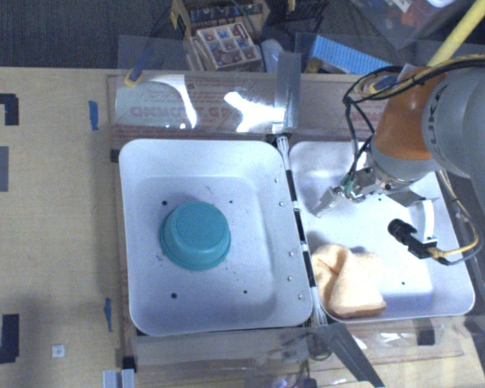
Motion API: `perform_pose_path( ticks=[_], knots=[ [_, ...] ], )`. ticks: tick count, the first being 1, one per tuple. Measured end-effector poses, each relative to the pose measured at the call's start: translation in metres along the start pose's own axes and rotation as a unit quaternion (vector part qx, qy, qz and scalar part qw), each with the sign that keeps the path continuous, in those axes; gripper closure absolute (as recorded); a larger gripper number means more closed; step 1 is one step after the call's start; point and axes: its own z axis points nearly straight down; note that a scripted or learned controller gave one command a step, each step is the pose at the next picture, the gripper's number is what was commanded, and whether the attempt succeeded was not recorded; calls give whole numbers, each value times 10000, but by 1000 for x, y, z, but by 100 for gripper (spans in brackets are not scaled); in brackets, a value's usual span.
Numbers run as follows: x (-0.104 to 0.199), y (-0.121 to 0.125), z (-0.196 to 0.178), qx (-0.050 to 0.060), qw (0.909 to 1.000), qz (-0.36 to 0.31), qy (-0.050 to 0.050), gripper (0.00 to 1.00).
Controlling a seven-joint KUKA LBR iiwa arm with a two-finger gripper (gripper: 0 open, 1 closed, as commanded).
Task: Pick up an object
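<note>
Over the right bin (436,291), the gripper (330,200) hangs near the bin's upper-left part, close to the divider between the two bins, tip slanted down and to the left. Can't tell how far open it is; the tip reads as one grey wedge at this angle. Nothing shows in its grasp. Whether it touches the bin floor or sits just above it is unclear. The arm (461,128) comes in from the right, with its orange band (404,132) above the wrist.

Pickable objects, two:
- tan sponge (352,285), soft-looking, maybe foam, lying in the lower-left corner of the right bin against the divider wall. It is below the gripper in the view, near but clearly apart.
- teal bowl (196,234), upside down, about the middle of the left bin (141,176), well apart from the gripper and across the divider.

Step, as I judge it: the reach or approach, with no grasp made. Task is at its start, both objects lying free.

Next move: the sponge is the closer target. The gripper would need to shift toward the near corner of the right bin, line up over the sponge and come down with its opening wide enough to span it. The sponge sits tight to the wall and corner, so there is little room on that side and a risk of clipping the rim. Soft material should squash and hold if pinched in the middle. The bowl is the harder pick: smooth rounded top, rim down, and it needs a crossing into the other bin.
</note>
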Motion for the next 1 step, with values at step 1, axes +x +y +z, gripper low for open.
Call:
perform_pose_path(
  ticks=[1],
  knots=[
    [-26,50,2,24,9983,588,-1,0]
  ],
)
